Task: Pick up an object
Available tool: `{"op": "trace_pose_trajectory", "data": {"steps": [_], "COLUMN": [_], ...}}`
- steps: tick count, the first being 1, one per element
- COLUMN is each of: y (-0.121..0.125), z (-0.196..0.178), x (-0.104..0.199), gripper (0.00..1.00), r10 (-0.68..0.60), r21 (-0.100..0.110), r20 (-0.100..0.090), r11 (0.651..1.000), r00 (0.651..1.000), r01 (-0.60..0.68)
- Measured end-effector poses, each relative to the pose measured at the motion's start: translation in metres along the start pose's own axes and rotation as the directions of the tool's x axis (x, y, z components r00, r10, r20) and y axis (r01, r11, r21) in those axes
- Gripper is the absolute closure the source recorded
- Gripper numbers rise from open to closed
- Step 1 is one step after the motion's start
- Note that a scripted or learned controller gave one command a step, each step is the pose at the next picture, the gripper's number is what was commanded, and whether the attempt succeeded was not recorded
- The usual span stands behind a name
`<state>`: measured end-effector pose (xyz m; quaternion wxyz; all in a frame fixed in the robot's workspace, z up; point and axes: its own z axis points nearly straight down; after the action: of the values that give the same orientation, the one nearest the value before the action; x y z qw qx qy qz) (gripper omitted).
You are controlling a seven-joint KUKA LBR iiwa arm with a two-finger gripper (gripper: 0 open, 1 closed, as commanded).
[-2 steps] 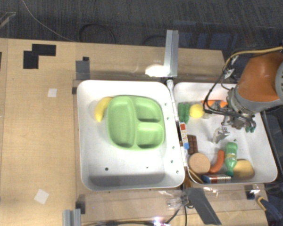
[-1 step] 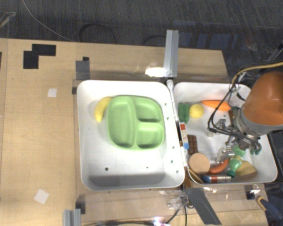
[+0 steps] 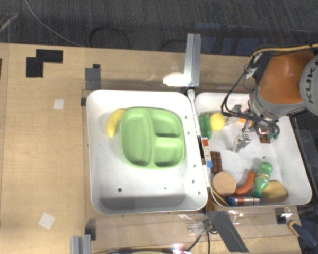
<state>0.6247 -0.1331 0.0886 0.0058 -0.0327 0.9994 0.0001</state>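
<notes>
The gripper (image 3: 245,139) hangs over the right bin (image 3: 297,157), its metal fingers (image 3: 240,143) pointing down at bare white floor. Nothing sits between them; whether they are spread or closed cannot be told from this angle. To its left lie a yellow lemon (image 3: 217,121) and a green block (image 3: 204,126) against the bin wall. Below it, toward the near edge, sit a round tan disc (image 3: 224,183), an orange sausage (image 3: 246,182), a green bottle (image 3: 262,177) and a potato (image 3: 274,190). A brown bar (image 3: 215,162) lies lower left of it. Far to its left, in the other bin (image 3: 103,184), a green divided plate (image 3: 151,136) touches a banana (image 3: 114,121).
</notes>
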Motion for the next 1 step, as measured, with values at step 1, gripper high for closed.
{"op": "trace_pose_trajectory", "data": {"steps": [1], "y": [0.0304], "z": [-0.0021], "x": [0.0298], "gripper": [0.00], "r10": [0.024], "r21": [0.019], "r20": [0.005], "r11": [1.000], "r00": [1.000], "r01": [-0.024]}}
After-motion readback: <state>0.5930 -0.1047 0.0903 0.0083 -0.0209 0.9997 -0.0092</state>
